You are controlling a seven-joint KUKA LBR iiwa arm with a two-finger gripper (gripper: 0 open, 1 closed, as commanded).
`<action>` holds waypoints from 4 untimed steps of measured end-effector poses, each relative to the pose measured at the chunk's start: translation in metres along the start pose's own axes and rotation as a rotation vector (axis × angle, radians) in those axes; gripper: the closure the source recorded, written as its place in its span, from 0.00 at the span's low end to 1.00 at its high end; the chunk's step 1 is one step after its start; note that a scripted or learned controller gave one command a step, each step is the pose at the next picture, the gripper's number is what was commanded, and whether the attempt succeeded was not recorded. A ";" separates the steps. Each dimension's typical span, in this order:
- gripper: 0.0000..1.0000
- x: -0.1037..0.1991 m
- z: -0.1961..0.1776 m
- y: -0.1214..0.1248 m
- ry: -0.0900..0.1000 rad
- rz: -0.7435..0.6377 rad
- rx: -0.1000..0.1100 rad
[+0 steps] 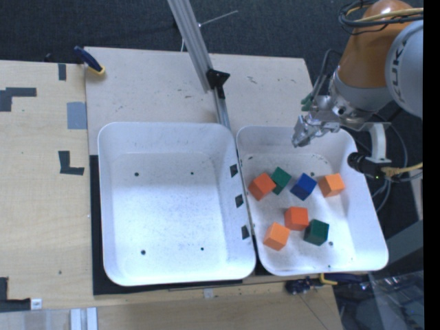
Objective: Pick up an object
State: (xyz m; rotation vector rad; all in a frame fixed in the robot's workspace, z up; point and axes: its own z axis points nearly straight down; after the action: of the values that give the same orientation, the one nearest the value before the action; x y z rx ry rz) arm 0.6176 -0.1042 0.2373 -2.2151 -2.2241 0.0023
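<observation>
Blocks (296,208) in right bin (357,249) | pincer (303,140) poised above far rim

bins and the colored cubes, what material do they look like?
Bins: likely moulded plastic, white, semi-matte; rounded corners, thin rolled rims, dark scuff speckling on the floors. Cubes, e.g. the blue cube and an orange cube: solid-coloured, matte, crisp edges; painted wood or hard plastic, the view can't settle which.

Grey and orange robot arm (385,47) cut off at the right edge, two-finger metal gripper (302,140) too blurred to read its fingers
</observation>
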 end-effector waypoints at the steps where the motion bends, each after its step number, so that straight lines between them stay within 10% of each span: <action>1: 1.00 0.046 0.010 -0.028 0.000 -0.001 0.001; 4: 1.00 0.196 -0.005 -0.083 0.001 -0.004 0.001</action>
State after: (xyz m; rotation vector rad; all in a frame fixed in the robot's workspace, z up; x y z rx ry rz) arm 0.5342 0.0915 0.2423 -2.2103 -2.2274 0.0026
